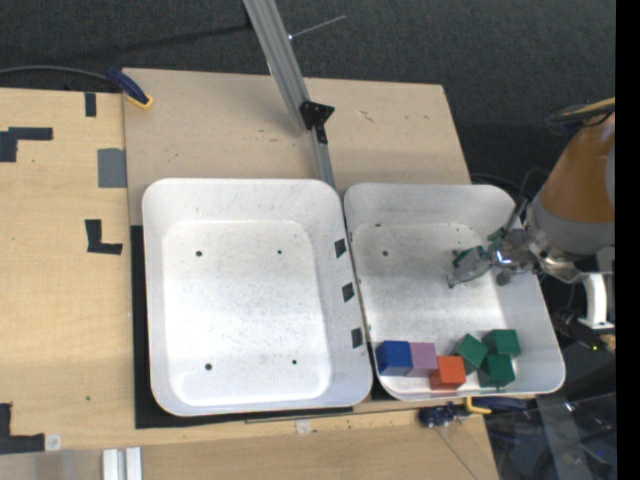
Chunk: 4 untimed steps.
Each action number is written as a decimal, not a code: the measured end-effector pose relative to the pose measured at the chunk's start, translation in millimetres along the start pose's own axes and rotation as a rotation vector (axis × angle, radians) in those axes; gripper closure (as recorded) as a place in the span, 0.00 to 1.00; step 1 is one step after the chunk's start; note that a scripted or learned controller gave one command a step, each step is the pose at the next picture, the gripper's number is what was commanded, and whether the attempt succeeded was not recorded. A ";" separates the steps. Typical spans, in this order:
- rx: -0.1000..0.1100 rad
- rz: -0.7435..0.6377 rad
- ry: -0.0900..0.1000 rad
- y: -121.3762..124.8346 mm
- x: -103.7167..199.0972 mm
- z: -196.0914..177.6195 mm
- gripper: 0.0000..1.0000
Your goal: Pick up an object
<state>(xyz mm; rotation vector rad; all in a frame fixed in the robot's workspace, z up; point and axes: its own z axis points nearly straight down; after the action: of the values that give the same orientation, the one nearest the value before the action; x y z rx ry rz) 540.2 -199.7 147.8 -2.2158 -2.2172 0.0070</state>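
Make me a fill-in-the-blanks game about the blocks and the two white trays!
1. All the blocks lie in the ____ tray as the camera sees it.
2. The blue block lies right next to a ____ block.
3. There are ____ green blocks.
4. The orange block lies near the tray's ____ edge.

Missing words: right; purple; three; front

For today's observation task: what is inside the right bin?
Along the right bin's near edge lie a blue block, a purple block, an orange block and three green blocks. The gripper reaches in above, covering some floor.
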 end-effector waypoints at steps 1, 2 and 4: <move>-0.001 0.000 -0.001 -1.3 1.0 54.5 0.00; -0.005 -0.002 0.000 0.2 1.7 41.3 1.00; -0.012 -0.002 -0.003 5.9 11.8 -59.1 1.00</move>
<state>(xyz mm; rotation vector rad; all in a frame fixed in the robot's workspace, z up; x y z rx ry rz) 546.5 -188.0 206.8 -2.2216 -2.2266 -0.0031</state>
